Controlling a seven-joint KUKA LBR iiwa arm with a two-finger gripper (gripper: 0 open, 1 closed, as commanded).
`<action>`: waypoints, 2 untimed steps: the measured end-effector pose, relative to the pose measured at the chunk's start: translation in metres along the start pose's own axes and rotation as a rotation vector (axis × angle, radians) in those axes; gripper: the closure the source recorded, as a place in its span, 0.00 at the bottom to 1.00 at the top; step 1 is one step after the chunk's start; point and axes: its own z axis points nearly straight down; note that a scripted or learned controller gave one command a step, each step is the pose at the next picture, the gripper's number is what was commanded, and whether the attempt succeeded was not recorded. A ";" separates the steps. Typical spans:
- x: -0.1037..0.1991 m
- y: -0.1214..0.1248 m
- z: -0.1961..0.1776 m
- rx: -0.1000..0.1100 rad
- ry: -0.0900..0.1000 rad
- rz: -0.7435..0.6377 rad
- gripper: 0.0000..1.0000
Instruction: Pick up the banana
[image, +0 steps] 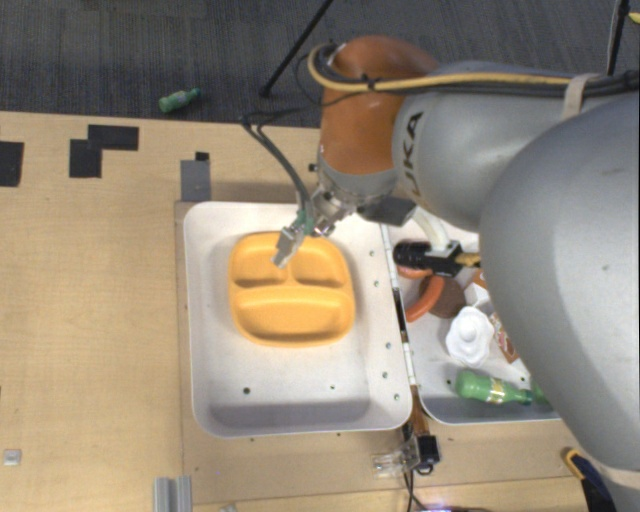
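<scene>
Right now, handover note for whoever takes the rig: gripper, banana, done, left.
Gripper: over the left bin, its tip above the yellow divided tray. I cannot tell whether it is open or shut; nothing shows between its tips.
Banana: I cannot pick one out. The arm covers much of the right bin. Visible there: a green bottle, a white crumpled item, a black-and-orange object.
Done: nothing picked up.
Left: find the banana, grasp it, lift it.

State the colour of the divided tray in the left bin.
Yellow-orange; the divided tray lies in the left bin, seen plainly in the camera view.
</scene>
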 end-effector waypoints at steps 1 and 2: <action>0.017 -0.121 0.011 0.004 0.001 0.013 0.00; 0.052 -0.097 0.078 0.002 0.003 -0.570 0.00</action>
